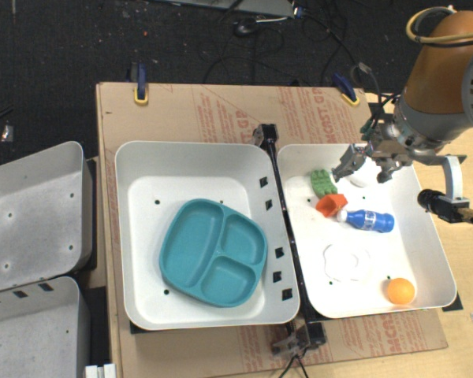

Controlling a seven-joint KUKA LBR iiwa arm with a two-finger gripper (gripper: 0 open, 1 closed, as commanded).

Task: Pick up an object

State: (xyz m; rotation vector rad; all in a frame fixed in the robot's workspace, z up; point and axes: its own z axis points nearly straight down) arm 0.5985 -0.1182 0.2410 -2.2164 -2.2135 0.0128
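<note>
My gripper [368,169] hangs over the far part of the right bin [426,242], its two fingers spread apart with nothing between them. Just left of it lies a green block [323,182]. An orange-red piece [329,205] sits below the block, touching the cap end of a small white and blue bottle [368,220]. An orange ball [399,290] rests near the bin's front right corner. A clear round lid or ring [343,262] lies flat in the middle of that bin.
The left bin [134,235] holds a teal divided plate [213,252]. A black divider [282,227] runs between the bins. White panels [31,211] lie off the bench at the left. Clamps hold the cardboard base [205,105] at the far edge.
</note>
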